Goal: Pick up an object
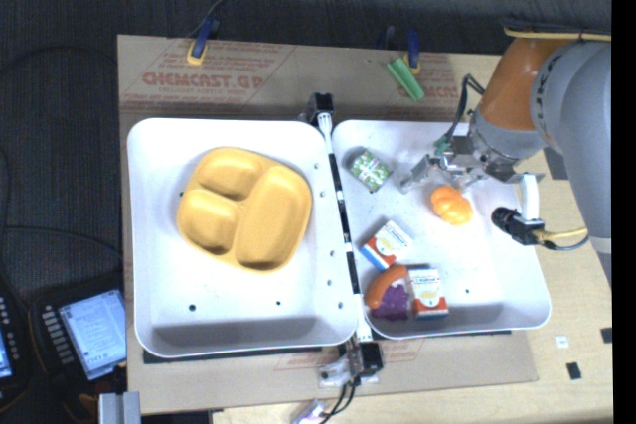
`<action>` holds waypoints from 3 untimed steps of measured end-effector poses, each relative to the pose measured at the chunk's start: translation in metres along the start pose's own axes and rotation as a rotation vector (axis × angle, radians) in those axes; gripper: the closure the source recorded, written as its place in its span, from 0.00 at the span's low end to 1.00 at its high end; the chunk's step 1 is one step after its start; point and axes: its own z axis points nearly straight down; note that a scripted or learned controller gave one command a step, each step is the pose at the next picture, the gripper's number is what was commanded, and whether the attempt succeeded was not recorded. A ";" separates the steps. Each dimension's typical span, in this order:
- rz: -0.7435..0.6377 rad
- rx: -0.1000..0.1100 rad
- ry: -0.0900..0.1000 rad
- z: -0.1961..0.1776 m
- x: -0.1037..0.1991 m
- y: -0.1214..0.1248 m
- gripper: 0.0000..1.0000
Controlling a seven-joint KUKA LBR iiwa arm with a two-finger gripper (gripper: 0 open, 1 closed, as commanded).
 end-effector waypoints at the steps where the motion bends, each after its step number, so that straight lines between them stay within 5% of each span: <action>1: -0.001 -0.005 -0.002 -0.012 -0.001 0.002 1.00; 2: -0.001 -0.005 -0.002 -0.012 -0.001 0.001 0.00; 3: 0.000 -0.005 -0.002 -0.001 0.026 -0.091 0.00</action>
